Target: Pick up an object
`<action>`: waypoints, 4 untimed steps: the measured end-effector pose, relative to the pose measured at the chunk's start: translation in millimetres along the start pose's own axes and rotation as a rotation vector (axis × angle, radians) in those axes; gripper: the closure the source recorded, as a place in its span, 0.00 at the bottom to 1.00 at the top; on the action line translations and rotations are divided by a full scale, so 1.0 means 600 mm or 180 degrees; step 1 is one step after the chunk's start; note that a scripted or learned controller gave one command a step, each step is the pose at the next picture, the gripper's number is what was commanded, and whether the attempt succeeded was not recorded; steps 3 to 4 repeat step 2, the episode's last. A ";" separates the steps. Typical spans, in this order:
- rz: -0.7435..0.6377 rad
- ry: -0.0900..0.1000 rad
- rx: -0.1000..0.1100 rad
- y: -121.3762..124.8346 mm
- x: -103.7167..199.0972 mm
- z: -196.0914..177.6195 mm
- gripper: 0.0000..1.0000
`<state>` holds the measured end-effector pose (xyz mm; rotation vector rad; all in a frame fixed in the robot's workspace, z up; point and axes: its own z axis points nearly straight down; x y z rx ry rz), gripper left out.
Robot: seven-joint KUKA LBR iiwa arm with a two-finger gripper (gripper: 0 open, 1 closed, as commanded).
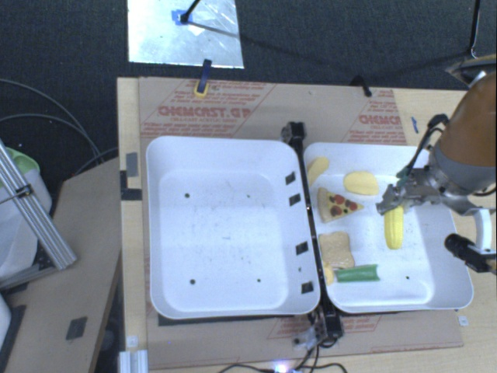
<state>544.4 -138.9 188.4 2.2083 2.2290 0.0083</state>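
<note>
My gripper (390, 201) hangs over the right bin (446, 282), reaching in from the right. Its tip sits right at the upper end of a long yellow piece like a corn cob (394, 230), which lies upright in the view on the bin floor. To the left lie a pizza slice (338, 205) and a round yellow piece (361, 183). A pale yellow curved piece (317, 168) rests near the bin's top left corner. Lower down lie a tan slice of bread (336, 248) and a green pod (357, 273).
The left bin (225, 224) stands beside the right one, with black clips (299, 200) along the shared rim. The arm's grey body and orange band (474, 142) cover the right bin's upper right part. A cardboard sheet (233, 107) lies under both bins.
</note>
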 end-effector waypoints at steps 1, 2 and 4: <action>-0.0006 0.0001 0.0003 0.131 0.077 0.072 1.00; -0.0004 0.0005 0.0008 0.062 0.225 -0.078 1.00; -0.0004 0.0005 0.0008 0.062 0.225 -0.078 1.00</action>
